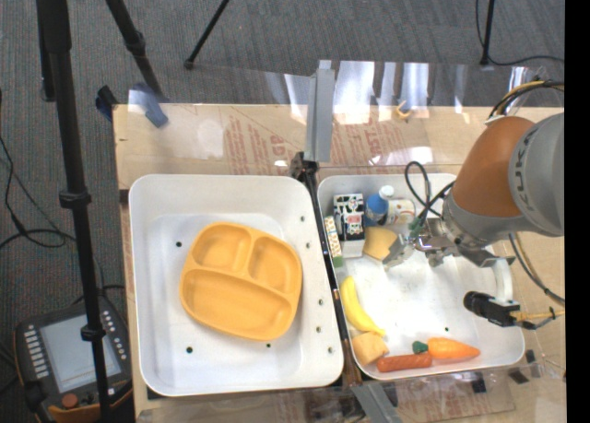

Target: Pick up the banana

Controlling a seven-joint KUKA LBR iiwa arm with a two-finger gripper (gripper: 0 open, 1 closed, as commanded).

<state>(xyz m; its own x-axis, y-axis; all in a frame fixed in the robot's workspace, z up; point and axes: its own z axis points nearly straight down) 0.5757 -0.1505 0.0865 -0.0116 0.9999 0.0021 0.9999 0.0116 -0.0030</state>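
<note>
Arm [502,182] bends low over right bin [498,343]; fingers' [406,251] state unclear; banana [358,306] apart.

Two white bins sit side by side on the bench [212,131]. The left bin [147,274] holds a yellow divided plate [241,279] near its middle. In the right bin [502,338], the banana [358,307] lies along the left wall, apart from the gripper [411,248], which hovers over the bin's far half beside a pale yellow block [379,243]. A small carton [348,214] and a blue-capped bottle [376,206] stand at the far left corner. A carrot [450,350] and a red pepper [404,362] lie along the near wall.
</note>
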